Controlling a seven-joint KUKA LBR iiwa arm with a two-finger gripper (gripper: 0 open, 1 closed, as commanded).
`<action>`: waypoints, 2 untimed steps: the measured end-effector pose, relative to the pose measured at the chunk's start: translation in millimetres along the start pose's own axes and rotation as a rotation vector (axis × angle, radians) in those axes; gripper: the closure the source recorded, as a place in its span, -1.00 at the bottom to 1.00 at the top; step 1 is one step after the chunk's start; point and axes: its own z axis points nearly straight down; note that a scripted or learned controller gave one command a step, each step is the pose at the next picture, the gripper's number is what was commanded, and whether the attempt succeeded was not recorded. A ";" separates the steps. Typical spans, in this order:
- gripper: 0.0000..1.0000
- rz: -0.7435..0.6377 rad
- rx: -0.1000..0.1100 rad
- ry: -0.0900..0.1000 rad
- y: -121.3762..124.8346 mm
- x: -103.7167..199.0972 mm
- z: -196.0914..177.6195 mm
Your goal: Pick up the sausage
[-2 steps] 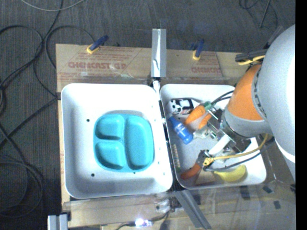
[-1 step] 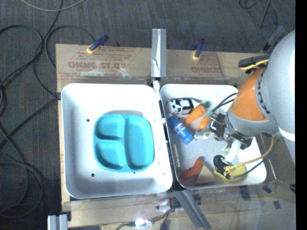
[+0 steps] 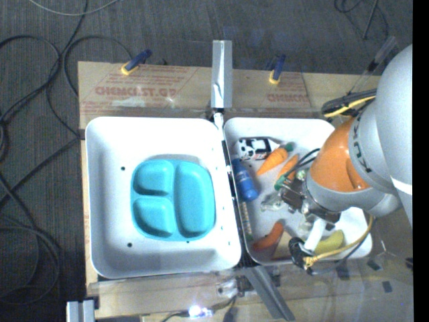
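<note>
Overhead, the grey arm with orange band (image 3: pixel 338 166) hung its gripper (image 3: pixel 287 200), opening impossible to tell, near the reddish-brown curved sausage (image 3: pixel 269 236); centring across its middle seemed wisest.

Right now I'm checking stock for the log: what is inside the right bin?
A reddish sausage, an orange carrot, a blue bottle and a yellow piece; the arm covers the rest.

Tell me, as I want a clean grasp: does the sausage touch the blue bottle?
Apart. The camera view shows bare white floor of the right bin between the sausage and the blue bottle.
</note>
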 end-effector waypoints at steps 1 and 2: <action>-1.00 -0.062 0.000 -0.001 -0.6 0.1 0.1; -1.00 0.095 0.006 0.007 14.9 -21.1 0.4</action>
